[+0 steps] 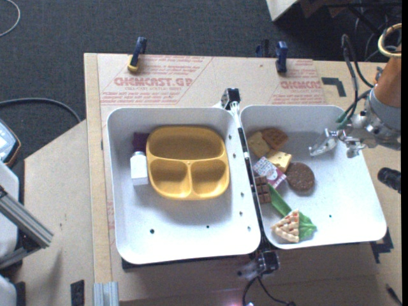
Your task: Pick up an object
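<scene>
The claw (324, 143) hung over bare floor in the upper part of the right bin (357, 215), holding nothing that could be seen; how far it was parted could not be told.

The toy food lay heaped against that bin's left wall, well apart from the claw: a brown round patty (300, 177), a cheese wedge (279, 159), a pizza slice (287, 227) on something green. The left bin (121, 234) held a yellow divided tray (187, 162) and a small white bottle (139, 167). The arm (386, 101) was cut off at the right edge, and the claw's tips were small and blurred. Both bins sat on the table (95, 107).
</scene>
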Action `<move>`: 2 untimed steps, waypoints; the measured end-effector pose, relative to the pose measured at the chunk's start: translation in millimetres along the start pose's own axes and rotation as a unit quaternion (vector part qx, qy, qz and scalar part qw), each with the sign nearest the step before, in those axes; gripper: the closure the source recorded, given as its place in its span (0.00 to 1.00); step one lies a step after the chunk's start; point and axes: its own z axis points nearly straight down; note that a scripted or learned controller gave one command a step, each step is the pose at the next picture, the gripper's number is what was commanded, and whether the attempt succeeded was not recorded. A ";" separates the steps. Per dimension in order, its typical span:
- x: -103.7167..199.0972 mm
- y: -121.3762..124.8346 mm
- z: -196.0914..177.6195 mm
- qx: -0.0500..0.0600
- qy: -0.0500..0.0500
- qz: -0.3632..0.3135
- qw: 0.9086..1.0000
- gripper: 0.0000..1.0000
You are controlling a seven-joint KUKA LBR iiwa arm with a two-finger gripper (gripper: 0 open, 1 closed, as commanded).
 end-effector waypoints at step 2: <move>4.8 -3.4 38.7 -0.003 0.000 -0.001 1.000 0.00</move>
